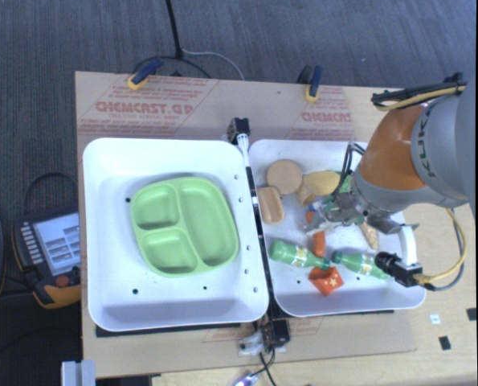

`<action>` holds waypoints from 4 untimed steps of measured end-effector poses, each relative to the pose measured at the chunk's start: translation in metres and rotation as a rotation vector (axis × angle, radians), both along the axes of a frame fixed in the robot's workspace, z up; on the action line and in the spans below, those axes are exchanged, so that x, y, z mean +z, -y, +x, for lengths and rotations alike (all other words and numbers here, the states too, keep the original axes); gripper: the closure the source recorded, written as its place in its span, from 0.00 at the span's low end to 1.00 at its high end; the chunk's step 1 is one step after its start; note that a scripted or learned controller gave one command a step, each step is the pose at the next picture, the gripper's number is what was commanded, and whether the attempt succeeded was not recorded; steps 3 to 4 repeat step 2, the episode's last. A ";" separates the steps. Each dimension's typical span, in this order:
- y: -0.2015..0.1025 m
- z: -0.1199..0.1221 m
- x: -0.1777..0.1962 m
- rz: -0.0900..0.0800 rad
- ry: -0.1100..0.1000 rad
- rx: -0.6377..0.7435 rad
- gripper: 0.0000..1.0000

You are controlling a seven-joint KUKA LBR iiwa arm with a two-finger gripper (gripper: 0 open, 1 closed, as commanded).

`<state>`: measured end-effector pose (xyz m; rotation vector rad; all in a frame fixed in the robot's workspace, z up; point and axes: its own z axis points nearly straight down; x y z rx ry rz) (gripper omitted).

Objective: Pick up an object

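My gripper (333, 212) hangs low over the middle of the right bin (383, 300), under the arm's orange band. Just beside it lie a small orange piece (311, 214) and an orange carrot-like piece (319, 242). A pale yellow item (323, 182) sits just behind the gripper, partly hidden by it. Two green bottles (291, 253) (357, 263) lie end to end in front of it, with a red piece (326, 281) near the front wall. A round tan disc (284, 174) and a tan bread-like piece (270, 205) lie at the bin's left side.
The left bin (102, 296) holds a green divided plate (183, 224). A raised divider (255, 215) runs between the two bins. A pale stick-like piece (370, 235) lies under the wrist at the right.
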<state>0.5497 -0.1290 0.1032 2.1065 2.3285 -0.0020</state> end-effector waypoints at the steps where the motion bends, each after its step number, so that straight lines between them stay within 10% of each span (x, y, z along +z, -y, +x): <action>1: -0.028 -0.048 -0.013 -0.007 0.020 0.148 1.00; 2: -0.090 -0.037 0.101 0.002 -0.002 0.034 1.00; 4: -0.090 -0.037 0.101 0.002 -0.002 0.034 1.00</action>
